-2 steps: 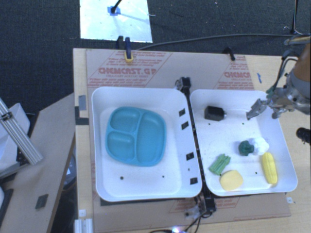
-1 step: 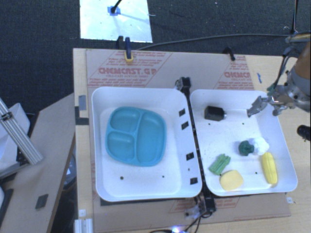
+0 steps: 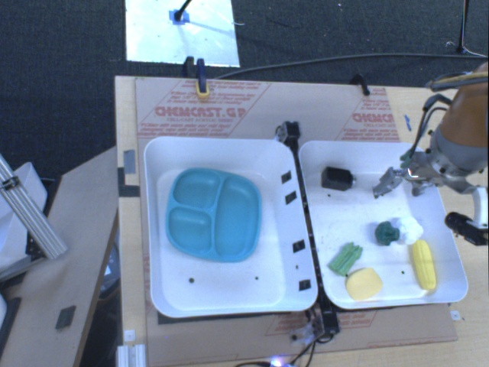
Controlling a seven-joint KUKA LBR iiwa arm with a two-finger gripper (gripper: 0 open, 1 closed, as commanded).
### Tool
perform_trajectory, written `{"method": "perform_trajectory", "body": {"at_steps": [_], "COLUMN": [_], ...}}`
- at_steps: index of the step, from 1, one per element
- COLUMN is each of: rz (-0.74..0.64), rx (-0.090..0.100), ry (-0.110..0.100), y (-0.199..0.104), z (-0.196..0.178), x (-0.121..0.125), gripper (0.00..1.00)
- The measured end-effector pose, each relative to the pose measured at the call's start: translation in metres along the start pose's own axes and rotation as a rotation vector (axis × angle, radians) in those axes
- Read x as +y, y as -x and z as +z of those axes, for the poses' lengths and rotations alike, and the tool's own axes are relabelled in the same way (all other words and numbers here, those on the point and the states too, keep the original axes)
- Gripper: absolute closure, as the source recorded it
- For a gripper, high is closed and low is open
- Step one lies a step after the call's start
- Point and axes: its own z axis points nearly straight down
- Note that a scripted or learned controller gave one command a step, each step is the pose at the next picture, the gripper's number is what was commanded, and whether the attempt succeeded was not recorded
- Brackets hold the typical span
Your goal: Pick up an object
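My gripper [image 3: 403,183] hangs over the far right part of the right bin [image 3: 359,155], its fingers [image 3: 386,183] spread open and nothing between them. A small black block [image 3: 336,178] lies to its left, apart from it. Nearer the front, below the gripper, lie a dark green and white piece [image 3: 391,232] and a yellow corn cob [image 3: 423,264]. A light green piece [image 3: 345,258] and a pale yellow lump [image 3: 364,284] rest by the bin's front edge.
The left bin [image 3: 176,151] holds a blue divided plate [image 3: 214,214]. A black ridge with clips [image 3: 299,220] separates the two bins. The grey arm with its orange band [image 3: 466,121] comes in from the right.
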Motion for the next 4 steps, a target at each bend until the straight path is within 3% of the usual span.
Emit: {"method": "perform_trajectory", "body": {"at_steps": [2,3,4], "rz": [0.001,0.001,0.002], "rx": [-0.001,-0.002,-0.002], "ry": [0.002,0.007,0.007], "y": [0.004,0.004,0.005], "z": [0.067,0.055,0.01], "x": [-0.001,0.001,-0.003], "gripper": [0.0,1.0,1.0]}}
